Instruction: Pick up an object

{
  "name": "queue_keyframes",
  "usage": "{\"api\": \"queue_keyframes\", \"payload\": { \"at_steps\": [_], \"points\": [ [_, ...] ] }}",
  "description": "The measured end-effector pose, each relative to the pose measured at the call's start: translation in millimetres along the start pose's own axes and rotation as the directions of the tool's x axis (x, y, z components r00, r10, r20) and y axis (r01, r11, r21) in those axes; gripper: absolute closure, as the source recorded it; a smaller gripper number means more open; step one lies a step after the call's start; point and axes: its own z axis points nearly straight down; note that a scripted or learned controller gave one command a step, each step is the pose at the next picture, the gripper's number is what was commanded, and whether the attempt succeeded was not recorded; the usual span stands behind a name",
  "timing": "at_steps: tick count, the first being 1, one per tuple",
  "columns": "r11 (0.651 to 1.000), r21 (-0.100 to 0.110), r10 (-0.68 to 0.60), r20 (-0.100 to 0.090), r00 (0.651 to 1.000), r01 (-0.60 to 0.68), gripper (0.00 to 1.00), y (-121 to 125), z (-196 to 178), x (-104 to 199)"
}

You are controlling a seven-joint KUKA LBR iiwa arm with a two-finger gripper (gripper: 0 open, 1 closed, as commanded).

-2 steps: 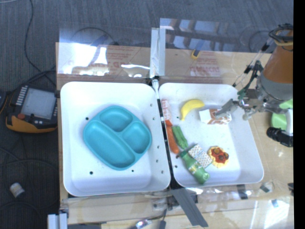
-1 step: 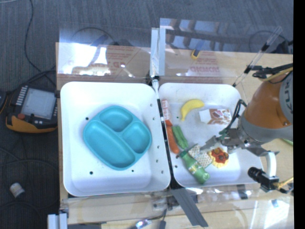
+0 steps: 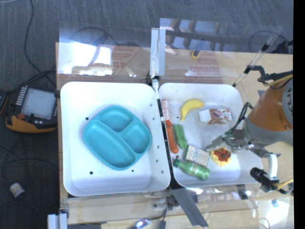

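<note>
Grey and orange, the arm is reaching in from the right, its gripper (image 3: 224,144) hovering low over the right bin (image 3: 238,173), just beside a small pizza toy (image 3: 221,156); whether it is grasping anything I cannot tell. A banana (image 3: 191,107), a snack packet (image 3: 215,116), a carrot (image 3: 171,138), a green pepper (image 3: 180,136), a cracker box (image 3: 197,155) and a green bottle (image 3: 192,169) are lying in that bin. A blue divided plate (image 3: 117,136) is sitting in the left bin (image 3: 76,99).

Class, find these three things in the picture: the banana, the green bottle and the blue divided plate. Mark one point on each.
banana (image 3: 191,107), camera view, middle of its curved body.
green bottle (image 3: 192,169), camera view, middle of its body.
blue divided plate (image 3: 117,136), camera view, the central ridge where its compartments meet.
</note>
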Motion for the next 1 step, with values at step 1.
{"api": "queue_keyframes", "payload": {
  "at_steps": [1],
  "points": [
    [1.000, 0.007, -0.001, -0.003, 1.000, 0.001, 1.00, -0.7, -5.9, 0.5]
  ]
}}
